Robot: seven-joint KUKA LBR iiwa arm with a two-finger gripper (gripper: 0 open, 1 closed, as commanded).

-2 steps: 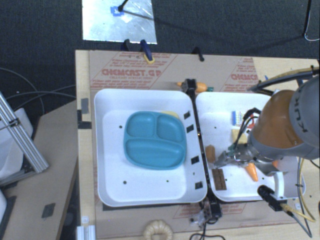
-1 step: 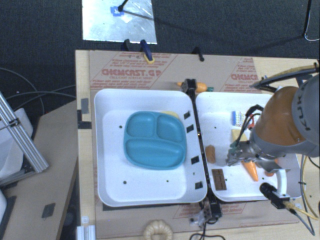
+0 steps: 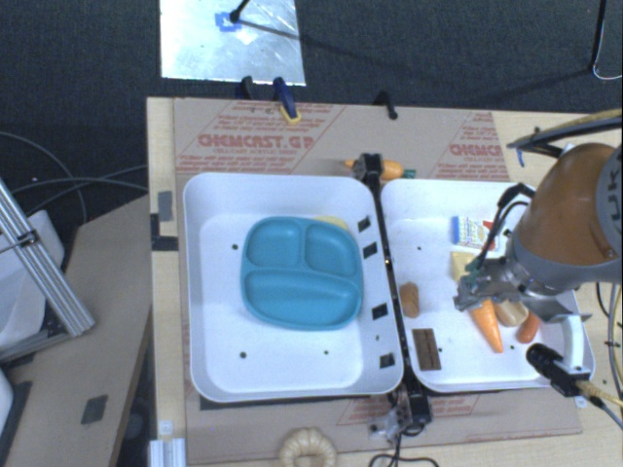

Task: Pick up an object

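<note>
My gripper [image 3: 476, 292] hangs low over the right bin [image 3: 428, 198], in its right half. Its tip sits just above the upper end of an orange carrot [image 3: 491, 329], which lies slanting toward the bin's front. A tan lump [image 3: 510, 311] and a small orange-red piece [image 3: 528, 329] lie right beside the carrot, partly under the wrist. A yellow piece [image 3: 459, 262] lies just behind the gripper, and a blue and white packet [image 3: 468, 230] sits further back. The arm's orange band [image 3: 574, 207] hides the bin's far right.
A brown oval piece [image 3: 410, 300] and a flat brown block [image 3: 425, 348] lie by the right bin's left wall. The left bin [image 3: 214, 358] holds a blue divided plate [image 3: 300, 271]. A small orange thing [image 3: 390, 170] lies behind the bins, and a beige ring [image 3: 309, 448] at the bench front.
</note>
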